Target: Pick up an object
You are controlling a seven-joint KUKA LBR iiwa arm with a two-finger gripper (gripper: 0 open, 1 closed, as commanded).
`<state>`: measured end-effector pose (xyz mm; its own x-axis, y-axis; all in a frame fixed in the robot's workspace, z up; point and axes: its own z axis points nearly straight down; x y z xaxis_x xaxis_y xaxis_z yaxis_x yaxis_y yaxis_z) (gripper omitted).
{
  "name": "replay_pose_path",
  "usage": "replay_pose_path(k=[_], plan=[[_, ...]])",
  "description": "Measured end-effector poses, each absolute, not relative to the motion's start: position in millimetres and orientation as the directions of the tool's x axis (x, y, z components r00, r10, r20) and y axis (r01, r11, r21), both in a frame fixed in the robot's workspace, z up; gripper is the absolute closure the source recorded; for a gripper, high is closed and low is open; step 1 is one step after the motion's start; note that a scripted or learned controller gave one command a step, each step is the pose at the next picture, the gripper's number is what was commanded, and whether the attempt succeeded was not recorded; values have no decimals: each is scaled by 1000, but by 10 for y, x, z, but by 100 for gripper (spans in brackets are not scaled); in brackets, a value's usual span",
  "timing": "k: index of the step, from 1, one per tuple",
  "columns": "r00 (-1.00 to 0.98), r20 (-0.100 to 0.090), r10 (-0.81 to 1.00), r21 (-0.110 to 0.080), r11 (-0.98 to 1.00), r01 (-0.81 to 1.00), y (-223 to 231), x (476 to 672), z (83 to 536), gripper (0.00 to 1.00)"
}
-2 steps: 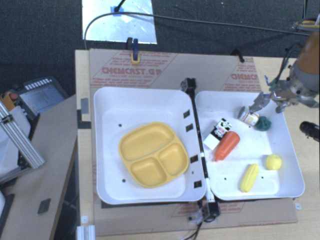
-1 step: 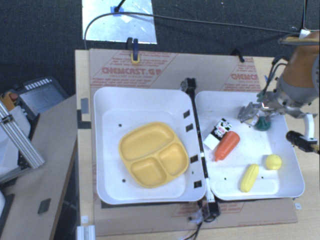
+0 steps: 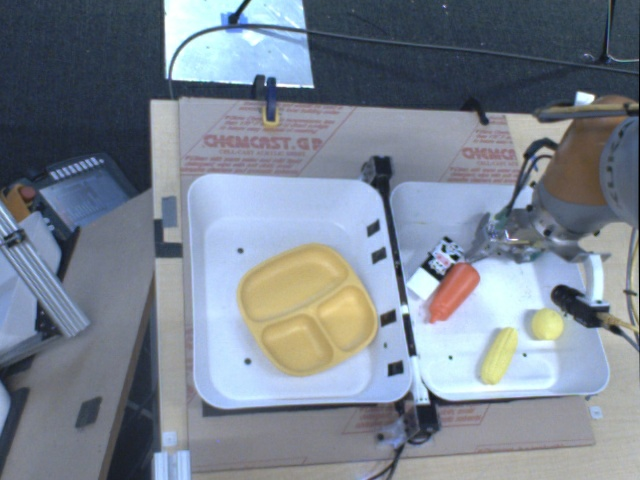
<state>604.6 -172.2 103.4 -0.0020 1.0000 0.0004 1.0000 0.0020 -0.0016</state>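
The table (image 3: 330,128) carries two shallow white bins side by side. The left bin (image 3: 215,298) holds a yellow divided plate (image 3: 305,308) lying flat near its middle. The right bin (image 3: 570,368) holds four things. A toy carrot (image 3: 454,291) lies tilted, just right of the divider between the bins. A small black-and-white box (image 3: 437,265) touches the carrot's upper left side. A yellow corn cob (image 3: 499,355) lies below and to the right of the carrot, well apart from it. A yellow ball (image 3: 546,324) sits right of the corn, near the bin's right wall. The gripper (image 3: 492,240) hangs above and right of the carrot, near the box, apparently clear of both. Whether its fingers are spread or pressed together is too blurred to tell, and nothing can be made out between them.
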Motion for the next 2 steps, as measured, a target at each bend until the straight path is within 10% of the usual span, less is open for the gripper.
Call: replay_pose_path(k=[1,2], plan=[[1,-7,1000,19,-1,1000,-1755,6103,924,0],[-1,-2,1000,7,1,1000,-1727,6069,973,100]])
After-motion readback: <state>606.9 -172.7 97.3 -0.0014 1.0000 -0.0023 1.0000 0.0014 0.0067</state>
